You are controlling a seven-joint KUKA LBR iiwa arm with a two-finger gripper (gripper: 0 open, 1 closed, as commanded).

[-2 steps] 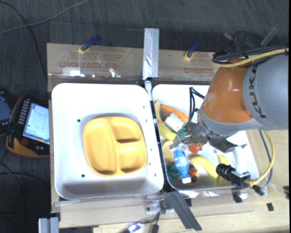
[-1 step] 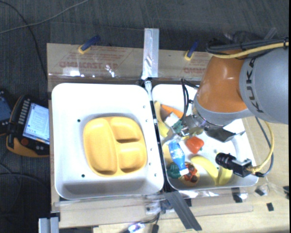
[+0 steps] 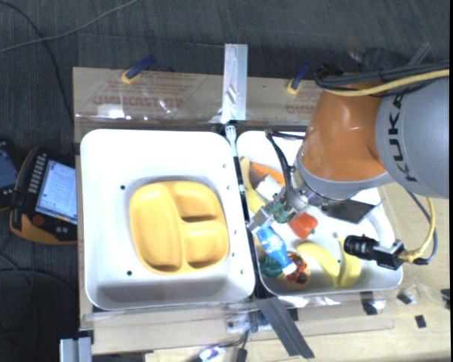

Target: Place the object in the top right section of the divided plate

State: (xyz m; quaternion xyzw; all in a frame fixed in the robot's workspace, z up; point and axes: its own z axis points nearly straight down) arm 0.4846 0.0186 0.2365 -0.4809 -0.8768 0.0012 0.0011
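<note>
The arm [image 3: 377,138] hangs over the right bin [image 3: 389,277], its gripper [image 3: 275,211] low among the clutter right of the plate [image 3: 180,225]. Whether it grips anything I cannot tell. The picking step seems in hand, near the bottle [image 3: 270,249] and banana [image 3: 325,261]; next comes lifting leftward to the plate's top right section.

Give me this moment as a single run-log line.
arm: over right bin | gripper: low among items, by blue bottle | grasp: unconfirmed | yellow divided plate: left bin, nothing in top right section

Robot lab, KUKA arm [image 3: 392,138], taped bench [image 3: 174,93], teach pendant [image 3: 41,198], cables
</note>
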